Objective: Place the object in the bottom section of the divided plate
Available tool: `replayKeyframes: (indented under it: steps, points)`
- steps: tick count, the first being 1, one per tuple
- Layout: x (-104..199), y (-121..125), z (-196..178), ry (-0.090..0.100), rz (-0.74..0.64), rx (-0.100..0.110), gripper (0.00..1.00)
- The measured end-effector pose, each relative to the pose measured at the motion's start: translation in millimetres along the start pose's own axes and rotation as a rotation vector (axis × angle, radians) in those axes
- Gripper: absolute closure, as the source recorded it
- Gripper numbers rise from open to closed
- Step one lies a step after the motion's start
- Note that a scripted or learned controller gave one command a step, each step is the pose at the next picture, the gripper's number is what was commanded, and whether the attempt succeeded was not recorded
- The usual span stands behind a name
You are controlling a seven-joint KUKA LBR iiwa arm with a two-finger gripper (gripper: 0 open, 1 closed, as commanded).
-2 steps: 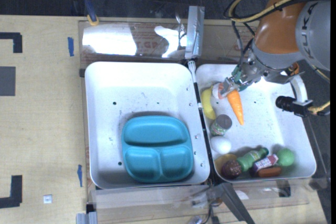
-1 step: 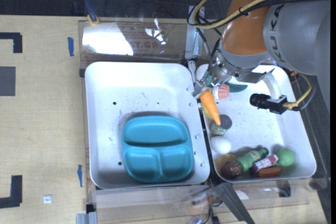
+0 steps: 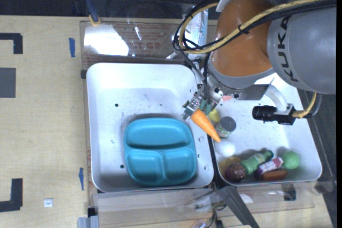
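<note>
Plate: your blue plastic divided plate (image 3: 159, 150) sits low in the left white bin (image 3: 101, 115).
End effector: your end effector (image 3: 195, 105) grips the orange toy carrot (image 3: 206, 125), slanting over the bins' shared edge, just right of the plate.

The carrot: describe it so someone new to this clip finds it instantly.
Find the blue divided plate in the left bin. At its upper right corner, over the rim between the bins, lies the carrot under the gripper. It alone is orange and tapered.
</note>
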State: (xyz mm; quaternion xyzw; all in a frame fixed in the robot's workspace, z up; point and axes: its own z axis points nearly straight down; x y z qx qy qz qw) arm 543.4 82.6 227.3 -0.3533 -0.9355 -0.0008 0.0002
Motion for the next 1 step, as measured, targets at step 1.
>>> replayKeyframes:
  steps: [1]
  points:
    - [-0.6, -1.0, 0.8, 0.001, 0.002, 0.002, 0.0]
